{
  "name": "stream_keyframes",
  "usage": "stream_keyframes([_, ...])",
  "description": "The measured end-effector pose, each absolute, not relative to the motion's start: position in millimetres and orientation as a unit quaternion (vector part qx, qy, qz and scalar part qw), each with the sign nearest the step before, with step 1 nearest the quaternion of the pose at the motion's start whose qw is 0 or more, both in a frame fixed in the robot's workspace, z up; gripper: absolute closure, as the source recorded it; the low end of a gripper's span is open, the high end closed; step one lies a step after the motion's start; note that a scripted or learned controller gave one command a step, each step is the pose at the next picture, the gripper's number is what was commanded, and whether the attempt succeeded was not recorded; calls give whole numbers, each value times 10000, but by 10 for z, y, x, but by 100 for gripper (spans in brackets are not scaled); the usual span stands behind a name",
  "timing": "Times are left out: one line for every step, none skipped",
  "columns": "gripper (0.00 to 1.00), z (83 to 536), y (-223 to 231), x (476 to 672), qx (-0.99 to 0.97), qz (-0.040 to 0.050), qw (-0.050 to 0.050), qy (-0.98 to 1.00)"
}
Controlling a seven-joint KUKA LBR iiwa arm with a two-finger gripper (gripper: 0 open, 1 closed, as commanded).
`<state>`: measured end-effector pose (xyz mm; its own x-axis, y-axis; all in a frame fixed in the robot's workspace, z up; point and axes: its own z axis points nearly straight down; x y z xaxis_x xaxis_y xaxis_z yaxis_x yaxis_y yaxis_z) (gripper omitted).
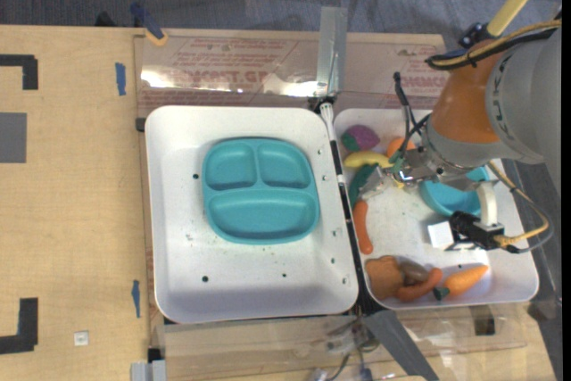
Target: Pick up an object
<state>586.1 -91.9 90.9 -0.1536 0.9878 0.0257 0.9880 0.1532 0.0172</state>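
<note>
**Jaws low over the right bin's left side, banana just beside them**

We see the gripper (399,172) down in the right bin (522,277), near its left wall. The yellow banana (366,160) lies just left of it, long axis roughly left-right; purple piece (361,137) sits behind. Whether the jaws are wide or closed, we cannot tell. We judge the banana the nearest target.

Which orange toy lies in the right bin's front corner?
The carrot, lying beside the brown toy at the front edge. The other orange stick lies farther back, along the left wall.
</note>
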Motion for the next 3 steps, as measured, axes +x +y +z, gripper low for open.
stream_keyframes([0, 1611, -1496, 6334, -5267, -14, -54, -8501])
stream_keyframes([0, 1121, -958, 6368, -5096, -39, -54, -8604])
stream_keyframes([100, 1241, -965, 6382, -5090, -36, -84, -8607])
